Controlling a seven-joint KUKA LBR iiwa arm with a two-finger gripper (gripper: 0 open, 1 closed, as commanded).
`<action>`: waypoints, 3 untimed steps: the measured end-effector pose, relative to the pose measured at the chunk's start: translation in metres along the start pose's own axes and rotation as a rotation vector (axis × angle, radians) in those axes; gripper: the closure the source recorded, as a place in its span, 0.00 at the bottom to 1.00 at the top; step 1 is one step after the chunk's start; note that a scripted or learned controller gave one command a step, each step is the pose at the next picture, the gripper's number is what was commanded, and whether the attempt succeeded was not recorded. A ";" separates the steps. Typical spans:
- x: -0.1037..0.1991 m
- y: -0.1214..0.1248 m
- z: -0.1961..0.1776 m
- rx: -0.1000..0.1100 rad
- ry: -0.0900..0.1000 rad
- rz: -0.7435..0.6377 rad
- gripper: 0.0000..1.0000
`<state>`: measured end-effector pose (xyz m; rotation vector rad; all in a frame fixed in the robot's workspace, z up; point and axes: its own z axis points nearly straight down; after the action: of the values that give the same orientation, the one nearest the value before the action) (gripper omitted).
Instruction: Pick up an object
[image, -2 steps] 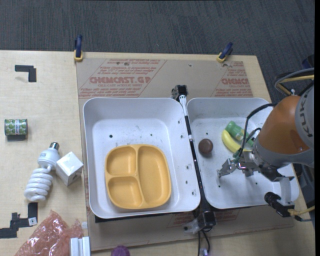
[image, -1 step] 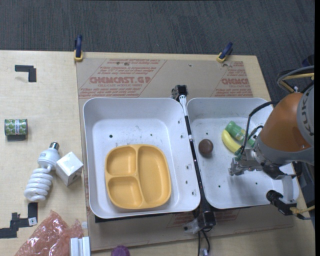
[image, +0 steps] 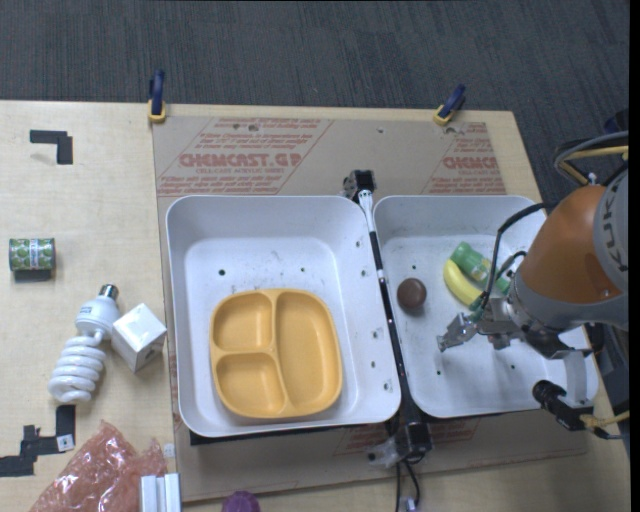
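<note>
Gripper (image: 452, 338) low in the right bin (image: 440, 225), metal fingers pointing toward the left; whether parted or closed, impossible to tell. Nothing visible between them, so apparently no pick made yet: approach and grasp both left to do. Just beyond the tip, apart from it, a small brown ball (image: 411, 293), round and matte, on the bin floor. Near it, a yellow banana (image: 458, 284), smooth and curved, beside a green object (image: 471, 261), partly hidden by the arm. Next door, left bin (image: 190, 250) with a yellow divided tray (image: 275, 352), glossy plastic, rounded corners, three compartments.
</note>
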<state>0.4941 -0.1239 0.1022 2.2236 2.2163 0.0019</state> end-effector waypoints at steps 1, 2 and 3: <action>-0.001 0.001 -0.010 -0.003 -0.001 0.002 1.00; -0.001 0.001 -0.010 -0.003 -0.001 0.001 0.00; 0.032 -0.016 0.010 0.002 0.001 -0.002 0.00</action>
<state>0.4777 -0.0922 0.0922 2.2225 2.2202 0.0003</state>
